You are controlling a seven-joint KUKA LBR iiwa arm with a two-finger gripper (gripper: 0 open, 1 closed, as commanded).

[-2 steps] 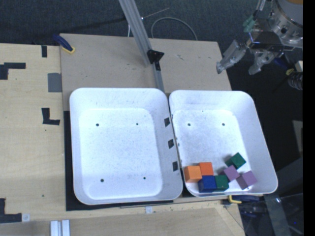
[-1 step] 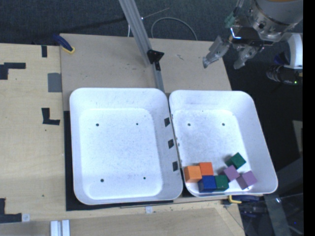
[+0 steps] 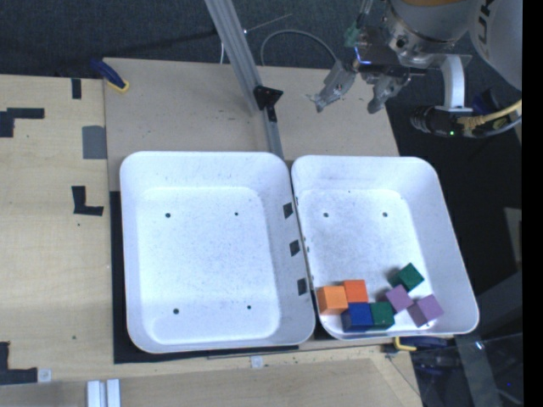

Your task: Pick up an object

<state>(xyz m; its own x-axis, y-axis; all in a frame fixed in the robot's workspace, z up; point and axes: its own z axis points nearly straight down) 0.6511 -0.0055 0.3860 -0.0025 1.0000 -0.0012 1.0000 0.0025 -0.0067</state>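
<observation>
Grey and orange, the robot arm hangs above the bench's far edge, beyond the right bin (image 3: pixel 441 227); its gripper (image 3: pixel 352 97) has fingers spread apart and grasps nothing. Coloured blocks cluster in the right bin's near edge: orange (image 3: pixel 333 298), blue (image 3: pixel 359 315), green (image 3: pixel 408 276) and purple (image 3: pixel 424 309). The left bin (image 3: pixel 131 244) sits beside it, touching.

2 bins (image 3: pixel 204 170), 7 blocks, 1 gripper (image 3: pixel 352 100)

The right bin (image 3: pixel 424 185) contains 7 small blocks: 2 orange (image 3: pixel 333 298), 2 purple (image 3: pixel 424 309), 2 green (image 3: pixel 409 276) and 1 blue (image 3: pixel 359 315), all clustered at its near edge; 1 arm carries the 1 two-finger gripper above the bench.
</observation>
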